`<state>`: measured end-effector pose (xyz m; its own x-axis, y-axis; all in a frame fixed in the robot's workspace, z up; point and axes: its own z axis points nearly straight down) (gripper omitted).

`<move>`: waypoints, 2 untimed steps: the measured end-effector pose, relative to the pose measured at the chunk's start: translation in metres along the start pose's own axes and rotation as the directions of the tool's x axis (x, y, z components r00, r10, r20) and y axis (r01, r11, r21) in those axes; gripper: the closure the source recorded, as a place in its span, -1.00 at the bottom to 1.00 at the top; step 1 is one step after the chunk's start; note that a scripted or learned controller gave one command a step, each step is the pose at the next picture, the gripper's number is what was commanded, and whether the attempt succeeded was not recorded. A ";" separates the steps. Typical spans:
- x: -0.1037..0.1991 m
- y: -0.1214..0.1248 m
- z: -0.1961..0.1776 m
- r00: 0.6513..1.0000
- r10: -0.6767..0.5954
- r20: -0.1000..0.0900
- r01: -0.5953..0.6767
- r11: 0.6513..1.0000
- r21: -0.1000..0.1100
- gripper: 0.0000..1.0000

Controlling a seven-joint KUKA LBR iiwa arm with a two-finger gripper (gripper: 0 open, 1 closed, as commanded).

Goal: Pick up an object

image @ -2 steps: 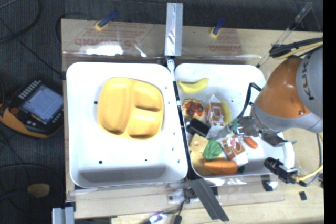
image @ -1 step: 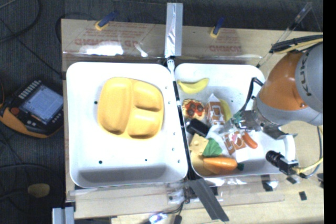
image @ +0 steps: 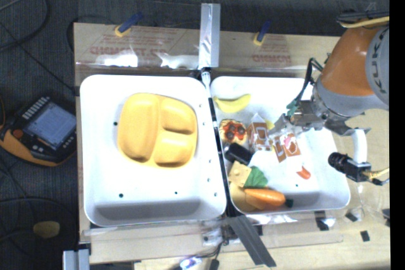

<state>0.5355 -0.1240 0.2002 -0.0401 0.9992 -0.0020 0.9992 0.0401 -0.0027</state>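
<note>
The right bin [image: 329,196] holds several small objects. A yellow banana [image: 231,102] lies at its far left corner. Red-and-white snack packets [image: 259,135] sit in the middle, with another packet [image: 288,147] just right of them. A black block [image: 239,153] lies near the divider, above a pale cheese wedge [image: 236,172]. An orange carrot [image: 262,197] with a green top [image: 257,177] rests by the front wall. A small red piece [image: 304,172] lies apart on the floor. My gripper [image: 284,129] hangs low over the packets, reaching in from the right.
The left bin [image: 101,199] carries a yellow divided plate [image: 157,129]. A metal post [image: 209,35] stands behind the divider between the bins. A handheld pendant [image: 39,129] lies on the floor at left.
</note>
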 end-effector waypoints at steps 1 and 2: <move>0.030 0.056 -0.028 1.000 0.012 0.001 -0.012 1.000 0.000 1.00; 0.033 0.044 -0.033 1.000 -0.010 0.002 0.010 1.000 0.000 1.00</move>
